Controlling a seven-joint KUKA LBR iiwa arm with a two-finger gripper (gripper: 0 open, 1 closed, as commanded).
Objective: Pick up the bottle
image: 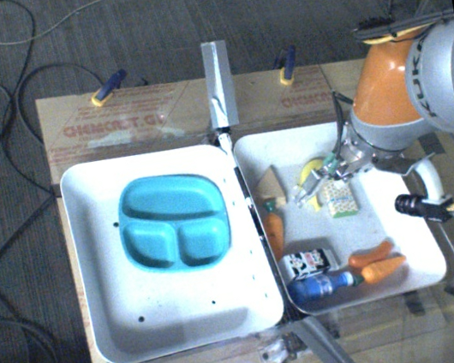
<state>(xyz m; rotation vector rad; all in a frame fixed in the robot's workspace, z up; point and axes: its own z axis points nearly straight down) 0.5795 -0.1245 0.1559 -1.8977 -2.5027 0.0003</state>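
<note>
Look in the right bin (432,257): your blue bottle (319,286) lies on its side along the near edge, beside two carrots (379,262). Your gripper (323,175) hangs over the far middle, near a yellow thing (311,172). You cannot tell how wide the jaws stand.

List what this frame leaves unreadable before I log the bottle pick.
- Hand, camera view: small and blurred over the yellow item; whether it is open or shut is unclear.
- Bottle: lies against the right bin's near wall; label too small to read.
- Black-and-white carton: print too small.
- Arm: cut off at the right.
</note>
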